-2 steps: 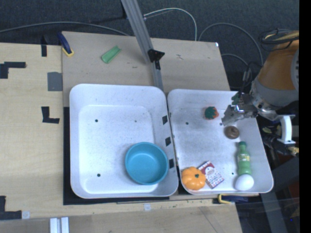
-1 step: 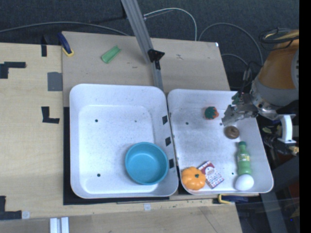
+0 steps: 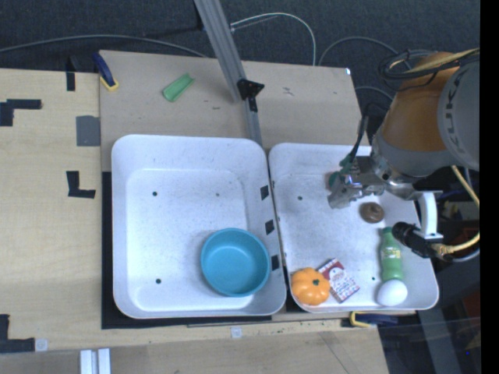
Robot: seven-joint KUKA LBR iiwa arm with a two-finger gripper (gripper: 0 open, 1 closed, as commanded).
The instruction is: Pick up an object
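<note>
My gripper (image 3: 340, 191) hangs over the upper middle of the right bin (image 3: 304, 224), reaching in from the right, with nothing visible between its fingers. A small brown round object (image 3: 373, 212) lies just right of and below it. Along the bin's front edge sit an orange pumpkin-like toy (image 3: 311, 287), a red and white packet (image 3: 339, 279) and a white egg-like ball (image 3: 392, 293). A green bottle (image 3: 391, 259) stands upright above the ball. The left bin (image 3: 156, 178) holds a blue bowl (image 3: 235, 261) near its front right corner.
A grey metal pole (image 3: 226, 45) slants across the bench down to the gap between the bins. A green block (image 3: 177, 87) and a blue-yellow clamp (image 3: 104, 72) lie on the board behind the left bin. Cables trail at the back right.
</note>
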